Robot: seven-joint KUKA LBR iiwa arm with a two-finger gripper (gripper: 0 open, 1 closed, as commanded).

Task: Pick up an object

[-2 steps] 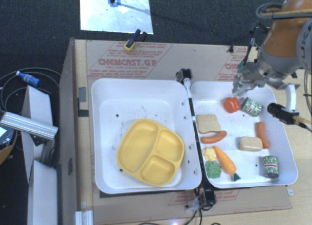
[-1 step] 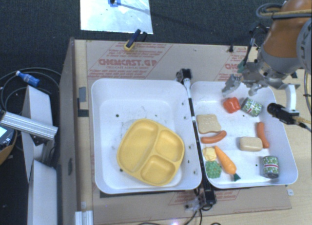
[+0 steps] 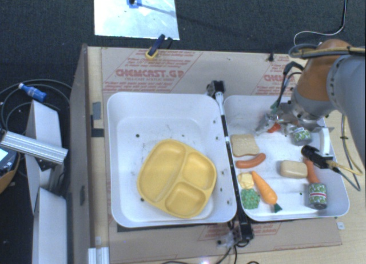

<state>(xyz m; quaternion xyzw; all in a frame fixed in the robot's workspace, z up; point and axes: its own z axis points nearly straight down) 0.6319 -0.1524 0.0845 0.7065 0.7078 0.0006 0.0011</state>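
Observation:
My gripper (image 3: 270, 123) hangs low over the back of the right bin (image 3: 251, 108), reaching in from the right under the orange-banded wrist. A small red-orange piece (image 3: 275, 127) lies right at its tip; whether it is held is unclear. Beside the wrist stands a grey-green can (image 3: 300, 136). In front lie a bread slice (image 3: 243, 143), a sausage (image 3: 250, 160), a carrot (image 3: 265, 187), a green pea piece (image 3: 250, 199) and a beige block (image 3: 293, 169).
A second can (image 3: 316, 195) and another orange carrot (image 3: 311, 172) sit at the right bin's front right. The left bin (image 3: 131, 120) holds a yellow divided plate (image 3: 177, 178). A black divider rail (image 3: 224, 126) runs between the bins.

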